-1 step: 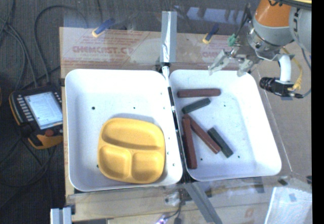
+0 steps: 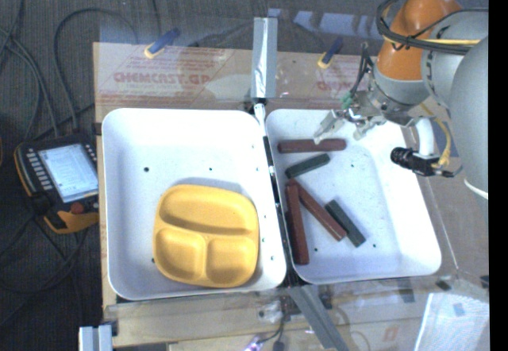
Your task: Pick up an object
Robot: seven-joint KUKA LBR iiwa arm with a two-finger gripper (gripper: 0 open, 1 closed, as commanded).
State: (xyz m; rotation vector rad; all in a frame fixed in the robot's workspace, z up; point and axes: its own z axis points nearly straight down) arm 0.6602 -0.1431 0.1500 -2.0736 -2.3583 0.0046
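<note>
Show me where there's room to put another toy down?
Bare floor lies in the left bin above the yellow tray, and in the right bin right of the dark sticks. It's crowded near the divider, where the brown sticks lie.

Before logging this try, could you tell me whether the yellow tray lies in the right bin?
No, the yellow tray lies in the left bin.
</note>
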